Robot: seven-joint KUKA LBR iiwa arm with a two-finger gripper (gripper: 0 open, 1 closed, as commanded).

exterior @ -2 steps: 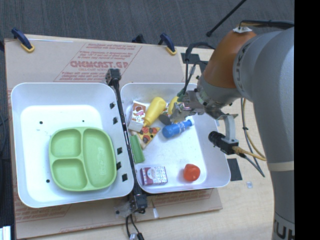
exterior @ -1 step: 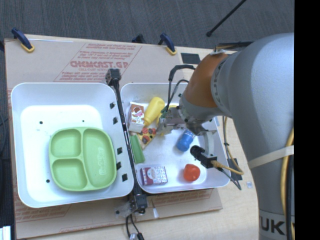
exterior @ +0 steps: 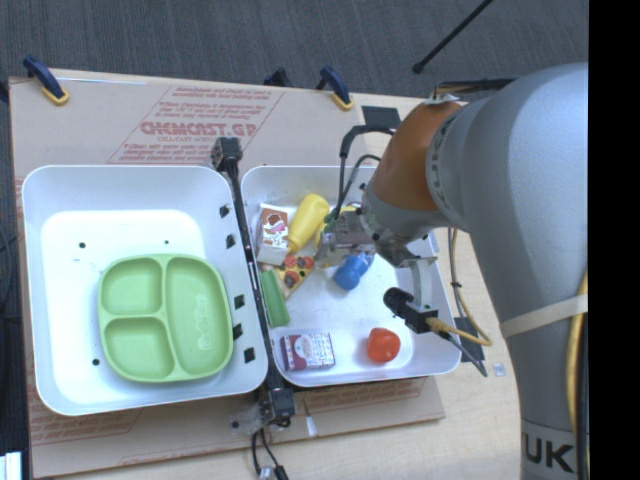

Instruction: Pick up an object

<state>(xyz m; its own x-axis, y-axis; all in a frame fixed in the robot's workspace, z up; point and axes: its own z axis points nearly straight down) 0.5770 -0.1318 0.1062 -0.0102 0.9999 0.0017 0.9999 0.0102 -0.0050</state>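
The pincer point(exterior: 338, 240) is down in the right bin point(exterior: 425, 363), over the blue object point(exterior: 349, 271) and beside the yellow bottle point(exterior: 306, 222); how it is set, I cannot tell. A red ball point(exterior: 382, 345) and small carton point(exterior: 306, 351) lie nearer the front. The green divided plate point(exterior: 165, 317) sits in the left bin point(exterior: 60, 208).

In the right bin point(exterior: 432, 360) my claw point(exterior: 338, 236) stands among a yellow bottle point(exterior: 308, 220), a blue object point(exterior: 351, 270) and a small box point(exterior: 274, 230). Bare floor lies between the red ball point(exterior: 382, 345) and the carton point(exterior: 306, 351).
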